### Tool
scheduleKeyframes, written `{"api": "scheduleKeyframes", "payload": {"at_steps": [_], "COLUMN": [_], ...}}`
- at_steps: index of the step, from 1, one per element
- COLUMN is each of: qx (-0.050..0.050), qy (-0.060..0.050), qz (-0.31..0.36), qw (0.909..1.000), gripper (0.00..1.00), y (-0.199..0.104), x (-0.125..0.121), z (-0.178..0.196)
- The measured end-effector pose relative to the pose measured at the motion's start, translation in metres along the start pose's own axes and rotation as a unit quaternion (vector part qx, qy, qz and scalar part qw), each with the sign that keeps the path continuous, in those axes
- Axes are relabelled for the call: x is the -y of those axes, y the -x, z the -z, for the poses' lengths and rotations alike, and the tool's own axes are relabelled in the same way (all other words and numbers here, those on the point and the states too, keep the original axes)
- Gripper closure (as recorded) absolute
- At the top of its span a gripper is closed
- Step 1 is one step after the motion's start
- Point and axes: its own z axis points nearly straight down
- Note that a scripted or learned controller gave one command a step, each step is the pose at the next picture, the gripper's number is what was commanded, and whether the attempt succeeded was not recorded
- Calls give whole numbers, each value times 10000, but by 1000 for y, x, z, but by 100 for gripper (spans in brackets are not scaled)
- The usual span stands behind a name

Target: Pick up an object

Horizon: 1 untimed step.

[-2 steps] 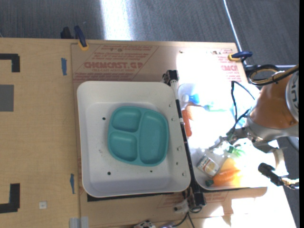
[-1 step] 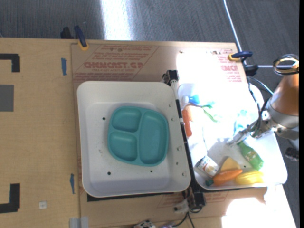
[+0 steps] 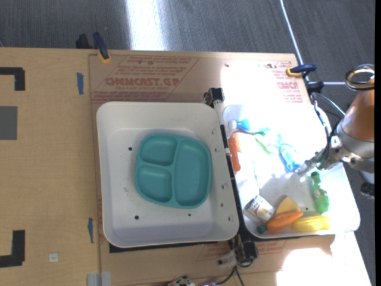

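Teal divided plate point(image 3: 173, 169) in left bin point(image 3: 113, 124); tool point(image 3: 311, 167) over right bin point(image 3: 351, 213)

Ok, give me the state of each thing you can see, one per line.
Teal divided plate: flat, upright, in the left bin.
Gripper: low over the right bin.
Carrot: lying against the yellow piece.
Green bottle: lying down.
Small can: on its side.

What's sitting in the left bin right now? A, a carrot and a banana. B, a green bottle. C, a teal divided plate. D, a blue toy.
C: the teal divided plate lies by itself in the middle of the left bin, while the carrot, the yellow banana-like piece and the green bottle all lie in the right bin.
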Motion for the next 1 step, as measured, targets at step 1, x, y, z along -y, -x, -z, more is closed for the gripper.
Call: {"api": "scheduleKeyframes", "payload": {"at_steps": [1], "qx": [-27], "qy": [-26], "qz": [1009], "qw": [9949], "gripper": [100], "y": [-13], "x": [66], "z": [20]}}
